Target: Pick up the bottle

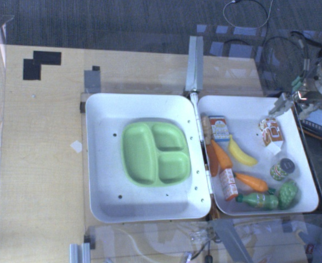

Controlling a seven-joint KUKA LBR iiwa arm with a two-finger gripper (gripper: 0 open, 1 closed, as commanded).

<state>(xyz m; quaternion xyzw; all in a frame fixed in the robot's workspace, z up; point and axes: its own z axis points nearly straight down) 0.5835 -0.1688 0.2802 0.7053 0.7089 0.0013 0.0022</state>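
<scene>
Green bottle (258, 200) lies partly behind broccoli (288, 193); blurred fingers' (277, 106) state unclear.

I can make out no words, brand names or numbers anywhere. Printed labels show on the small carton (219, 128) near the right bin's (309, 163) back left corner, the red-labelled bottle (229, 183) toward its front edge, and the can (282, 169) near its right edge, all too blurred to read.

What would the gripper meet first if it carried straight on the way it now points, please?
Probably the brown snack packet: the gripper slants down and leftward into the right bin, just above it. Depth is unclear.
</scene>
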